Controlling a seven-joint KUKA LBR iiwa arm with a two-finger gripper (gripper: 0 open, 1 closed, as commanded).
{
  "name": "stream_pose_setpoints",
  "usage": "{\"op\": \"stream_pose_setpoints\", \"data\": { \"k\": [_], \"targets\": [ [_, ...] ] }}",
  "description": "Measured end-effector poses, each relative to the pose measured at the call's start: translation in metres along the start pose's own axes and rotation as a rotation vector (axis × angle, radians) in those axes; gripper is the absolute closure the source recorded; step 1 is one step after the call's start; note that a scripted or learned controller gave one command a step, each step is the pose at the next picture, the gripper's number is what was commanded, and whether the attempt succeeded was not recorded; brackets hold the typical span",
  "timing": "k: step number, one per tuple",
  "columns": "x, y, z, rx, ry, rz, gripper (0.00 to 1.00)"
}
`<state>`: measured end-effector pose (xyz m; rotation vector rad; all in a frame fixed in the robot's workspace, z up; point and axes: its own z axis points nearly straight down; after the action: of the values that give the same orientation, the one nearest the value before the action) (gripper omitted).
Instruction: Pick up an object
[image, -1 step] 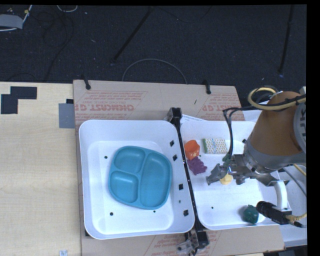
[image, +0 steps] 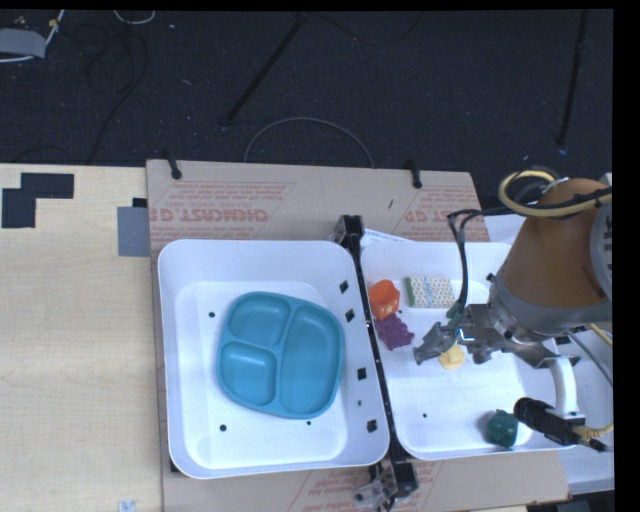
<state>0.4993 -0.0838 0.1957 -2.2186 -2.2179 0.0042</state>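
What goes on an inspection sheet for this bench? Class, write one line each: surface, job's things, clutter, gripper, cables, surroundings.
Surface: left bin and right bin, both white, on printed cardboard over a pale bench.
Job's things: right bin holds orange piece, purple piece, patterned block, yellow piece, green piece.
Clutter: blue divided plate in left bin.
Gripper: gripper low over right bin, beside yellow piece.
Cables: black cables on floor.
Surroundings: dark floor.

Well left of the gripper (image: 438, 350), blue plate (image: 280, 353): smooth plastic, slight sheen. Around it, white bin (image: 190, 300): smooth plastic. Underneath, cardboard sheet (image: 250, 205): matt brown. Far left, bench (image: 70, 350): pale wood grain.
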Motion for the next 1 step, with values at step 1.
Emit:
{"op": "stream_pose_setpoints", "data": {
  "k": [1],
  "targets": [
    [-0.0008, -0.0005, 0.0644, 0.005, 0.001, 0.0, 0.0]
  ]
}}
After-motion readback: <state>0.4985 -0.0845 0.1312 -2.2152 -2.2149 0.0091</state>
